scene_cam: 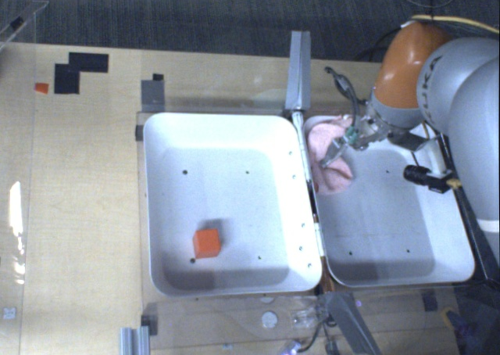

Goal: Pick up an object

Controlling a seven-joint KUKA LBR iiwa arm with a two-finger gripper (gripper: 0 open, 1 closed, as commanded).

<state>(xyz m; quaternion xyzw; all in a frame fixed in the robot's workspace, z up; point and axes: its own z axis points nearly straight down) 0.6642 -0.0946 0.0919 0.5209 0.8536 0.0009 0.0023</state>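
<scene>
Two shallow white bins sit side by side on the pale wooden worktop (78, 213), split by a grey metal divider (298, 80) that runs up past their far edges. The left bin (164, 267) holds a single small orange cube (207, 243), lying on the floor toward the near left corner, apart from every wall, with bare white floor all round it. The right bin (437, 267) holds a soft pink cloth (324, 159), bunched in the far left corner and pressed against the wall next to the divider. The rest of that bin's floor is bare toward the near edge.

The grey arm with its orange band (406, 64) reaches in from the right over the far side of the right bin. Its gripper (344, 145) is down at the right edge of the pink cloth, touching or just over it. How far apart its parts stand I cannot tell, nor whether any cloth is caught. A black cable fitting (426, 177) hangs from the arm above the bin's right half.

On the worktop's far left lie black shapes (76, 70) and a tiny orange marker (41, 88).
</scene>
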